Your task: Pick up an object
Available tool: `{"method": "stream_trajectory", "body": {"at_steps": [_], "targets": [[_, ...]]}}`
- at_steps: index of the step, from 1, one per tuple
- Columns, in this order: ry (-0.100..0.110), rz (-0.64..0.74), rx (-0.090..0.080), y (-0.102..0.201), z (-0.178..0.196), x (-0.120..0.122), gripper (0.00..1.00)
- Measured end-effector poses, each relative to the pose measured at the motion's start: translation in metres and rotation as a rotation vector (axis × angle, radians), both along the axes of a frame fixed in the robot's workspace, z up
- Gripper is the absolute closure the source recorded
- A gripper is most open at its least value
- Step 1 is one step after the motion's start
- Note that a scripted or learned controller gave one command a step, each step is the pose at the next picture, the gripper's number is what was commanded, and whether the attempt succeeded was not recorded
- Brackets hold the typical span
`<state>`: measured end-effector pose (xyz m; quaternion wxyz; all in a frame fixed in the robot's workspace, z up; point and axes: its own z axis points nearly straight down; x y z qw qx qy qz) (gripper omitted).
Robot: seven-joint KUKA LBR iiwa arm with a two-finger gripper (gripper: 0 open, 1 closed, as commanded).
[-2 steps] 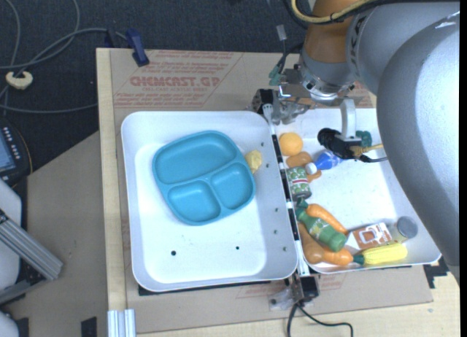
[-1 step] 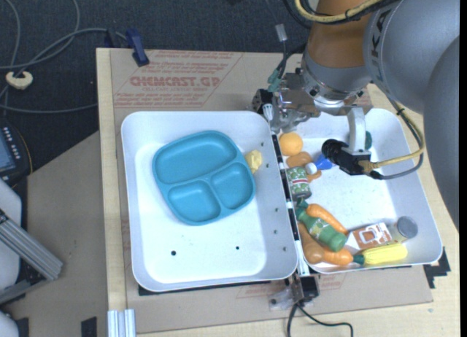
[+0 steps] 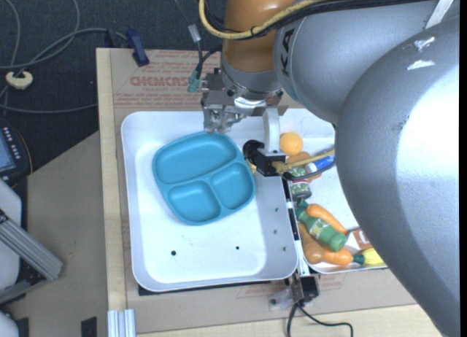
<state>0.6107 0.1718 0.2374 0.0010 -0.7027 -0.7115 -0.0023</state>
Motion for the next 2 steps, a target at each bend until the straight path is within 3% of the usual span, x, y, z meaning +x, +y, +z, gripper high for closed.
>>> {"method": "stream_trajectory", "body": {"at_steps": [1, 2], "targets": [[0.016, -0.014, -0.007, -0.014, -0.076, -0.073, 1.0], [0.008, -0.025, -0.007, -0.128, -0.052, -0.12, 1.0]]}}
